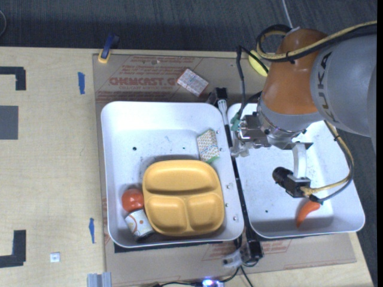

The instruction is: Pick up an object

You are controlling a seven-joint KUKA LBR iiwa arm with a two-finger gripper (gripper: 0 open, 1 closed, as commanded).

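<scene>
The left bin (119, 124) holds a big yellow divided tray (182, 196) at its front. A red ball-like thing (132, 199) and a small white-and-orange thing (139, 222) lie tucked against the tray's left side. A patterned pouch (207, 144) sits behind the tray, near the bin's right wall. A small orange, carrot-like piece (307, 210) lies at the front right of the right bin (269, 220). My gripper (254, 135) hangs under the orange-banded wrist over the back left of the right bin, close to the wall between the bins, apart from the orange piece.
A patterned card (192, 81) lies on the cardboard behind the left bin. A blue clip (108, 46) sits at the cardboard's back left corner. The arm's grey body covers the back right of the right bin.
</scene>
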